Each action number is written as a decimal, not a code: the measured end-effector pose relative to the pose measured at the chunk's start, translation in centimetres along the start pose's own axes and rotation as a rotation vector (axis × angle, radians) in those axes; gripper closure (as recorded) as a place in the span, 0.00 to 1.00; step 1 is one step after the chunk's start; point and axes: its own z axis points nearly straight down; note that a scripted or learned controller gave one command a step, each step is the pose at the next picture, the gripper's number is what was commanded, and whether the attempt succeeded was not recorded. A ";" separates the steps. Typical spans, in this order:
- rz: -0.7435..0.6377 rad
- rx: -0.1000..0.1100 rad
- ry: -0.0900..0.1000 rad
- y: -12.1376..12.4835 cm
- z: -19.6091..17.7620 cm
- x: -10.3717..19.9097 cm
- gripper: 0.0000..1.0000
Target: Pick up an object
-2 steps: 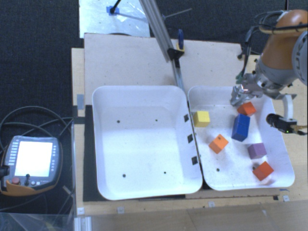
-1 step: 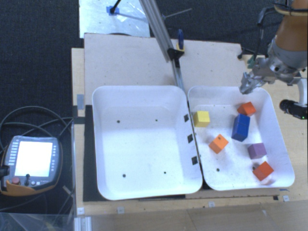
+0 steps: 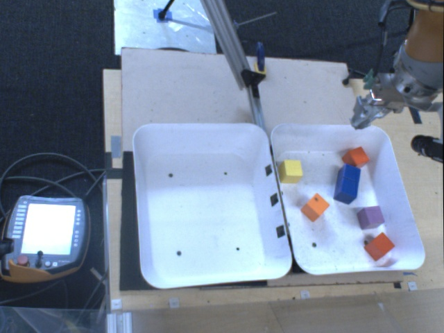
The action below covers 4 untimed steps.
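The right bin (image 3: 399,179) holds several small blocks. A yellow cube (image 3: 290,170) lies near its left wall. An orange cube (image 3: 316,207) sits in the middle. A tall blue block (image 3: 347,183) stands beside a dark orange cube (image 3: 355,157). A purple cube (image 3: 370,216) and a red-orange cube (image 3: 379,246) lie toward the front right. My gripper (image 3: 363,116) hangs above the far rim of the right bin, up and right of the dark orange cube, with nothing seen in it.
The left bin (image 3: 149,186) stands beside the right one. A metal pole (image 3: 229,40) slants across the back of the bench. A teach pendant (image 3: 45,238) lies off the bench at the left.
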 end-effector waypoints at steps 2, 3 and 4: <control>-0.005 0.006 0.003 -0.8 2.9 10.1 1.00; -0.006 0.007 0.004 -2.4 4.9 15.8 1.00; -0.006 0.007 0.004 -3.4 6.8 21.8 1.00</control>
